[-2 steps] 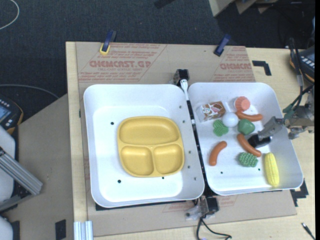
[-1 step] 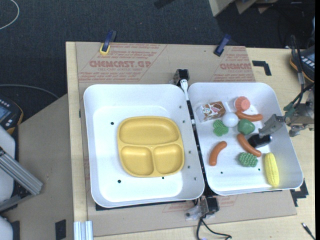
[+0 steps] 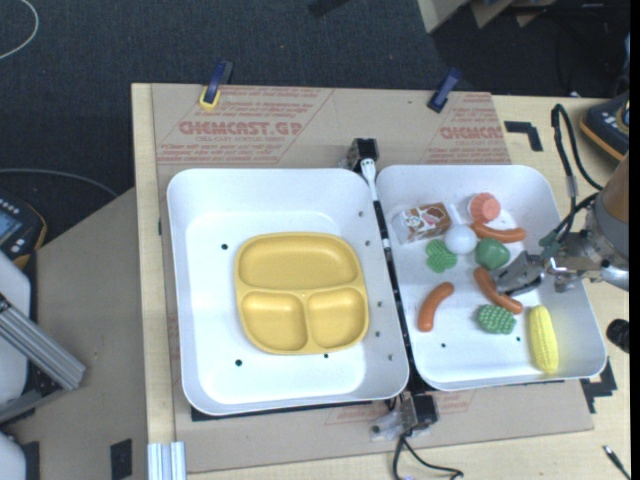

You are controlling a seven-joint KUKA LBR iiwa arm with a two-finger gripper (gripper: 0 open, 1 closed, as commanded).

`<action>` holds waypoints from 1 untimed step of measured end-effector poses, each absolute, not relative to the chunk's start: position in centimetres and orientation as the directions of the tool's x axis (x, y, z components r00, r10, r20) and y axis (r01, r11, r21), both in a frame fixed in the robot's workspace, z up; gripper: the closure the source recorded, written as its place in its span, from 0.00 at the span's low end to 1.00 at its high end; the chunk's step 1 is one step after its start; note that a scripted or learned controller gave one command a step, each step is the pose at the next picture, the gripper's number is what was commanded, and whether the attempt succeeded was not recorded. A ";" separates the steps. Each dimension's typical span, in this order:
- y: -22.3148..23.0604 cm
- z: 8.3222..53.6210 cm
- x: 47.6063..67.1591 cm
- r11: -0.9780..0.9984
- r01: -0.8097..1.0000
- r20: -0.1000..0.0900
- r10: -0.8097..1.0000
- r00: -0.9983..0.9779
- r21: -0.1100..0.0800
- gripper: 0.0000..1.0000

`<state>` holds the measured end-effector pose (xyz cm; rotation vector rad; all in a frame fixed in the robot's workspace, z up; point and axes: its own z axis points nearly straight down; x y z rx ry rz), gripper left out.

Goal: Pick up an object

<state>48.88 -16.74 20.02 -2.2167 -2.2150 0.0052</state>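
- White plastic makes up both bins: the left bin holds a yellow divided tray, and the right bin holds a scatter of toy food.
- Taking that yellow tray as the landmark, all the toy food lies to its right, across the seam between the bins.
- Nearest the tray is an orange sausage; beyond it are a green leafy piece, a white ball, a snack packet and a bumpy green piece.
- Farthest right is a yellow corn cob.
- The gripper reaches in from the right, low over a second sausage; I cannot tell whether it is released or clenched.
- Nothing can be seen held.
- To grip well, it should probably straddle that sausage across its narrow width, clear of the green neighbours.
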 end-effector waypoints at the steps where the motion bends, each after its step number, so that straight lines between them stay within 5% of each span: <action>1: -17.6 14.7 49.3 -0.001 1.000 0.003 1.000 0.001 -0.008 0.00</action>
